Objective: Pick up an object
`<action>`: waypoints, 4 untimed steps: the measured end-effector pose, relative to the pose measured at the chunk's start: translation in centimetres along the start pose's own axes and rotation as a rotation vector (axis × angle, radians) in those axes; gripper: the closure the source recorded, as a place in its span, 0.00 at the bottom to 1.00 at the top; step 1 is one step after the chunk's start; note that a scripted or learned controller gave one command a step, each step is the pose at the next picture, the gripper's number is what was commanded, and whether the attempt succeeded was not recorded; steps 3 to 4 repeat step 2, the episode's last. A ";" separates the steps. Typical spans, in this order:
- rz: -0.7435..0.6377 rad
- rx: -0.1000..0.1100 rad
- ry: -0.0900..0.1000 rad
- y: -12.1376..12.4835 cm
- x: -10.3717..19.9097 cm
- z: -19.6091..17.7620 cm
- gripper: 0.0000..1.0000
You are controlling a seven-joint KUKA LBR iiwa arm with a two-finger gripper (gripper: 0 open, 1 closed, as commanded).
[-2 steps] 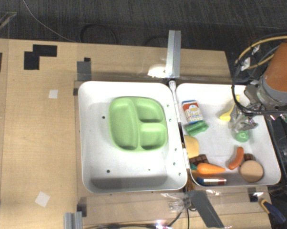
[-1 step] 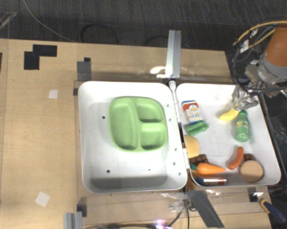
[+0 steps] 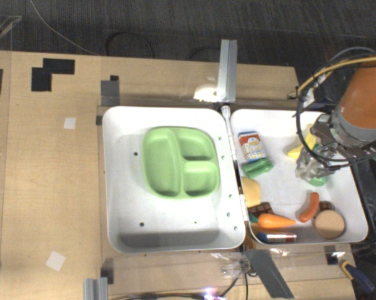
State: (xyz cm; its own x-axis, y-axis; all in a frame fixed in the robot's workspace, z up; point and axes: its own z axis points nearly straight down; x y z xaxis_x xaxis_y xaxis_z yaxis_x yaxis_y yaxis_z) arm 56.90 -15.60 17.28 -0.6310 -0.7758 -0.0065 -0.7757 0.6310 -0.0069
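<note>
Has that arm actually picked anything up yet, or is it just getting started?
Nothing looks lifted yet. The end effector is low in the right bin, over a small green item near a yellow piece; whether it has a grip can't be told. The sausage, carrot and green tray lie untouched. Gripping and lifting remain.
</note>
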 end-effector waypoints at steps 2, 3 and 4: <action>-0.229 0.000 -0.001 -7.7 0.0 1.7 0.00; -0.229 0.000 -0.001 -7.7 0.0 1.7 0.00; -0.229 0.000 -0.001 -7.7 0.0 1.7 0.00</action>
